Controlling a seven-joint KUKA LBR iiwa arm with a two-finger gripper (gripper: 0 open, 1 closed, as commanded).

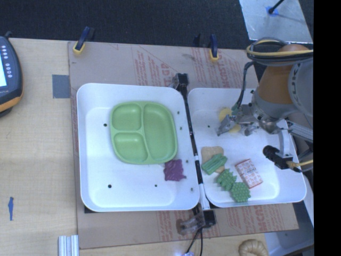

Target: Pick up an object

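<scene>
My gripper [236,128] hangs over the back part of the right bin [287,196], under the grey arm with its orange band [277,84]. Its fingers stand open, with white bin floor showing between them and nothing held. A small yellow object [225,112] lies just behind the left fingertip [224,128], partly hidden by it. Nearer the front of that bin lie a tan piece [212,152], a green pod [214,163], two bumpy green pieces [226,179] [240,192] and a red-and-white packet [249,173].
The left bin [90,196] holds a green divided plate [144,132] and a purple lump [174,170]. A ridge with black clamps [182,81] separates the bins. A handheld pendant [8,73] lies at the bench's far left. A black part of the arm [277,156] juts over the right bin.
</scene>
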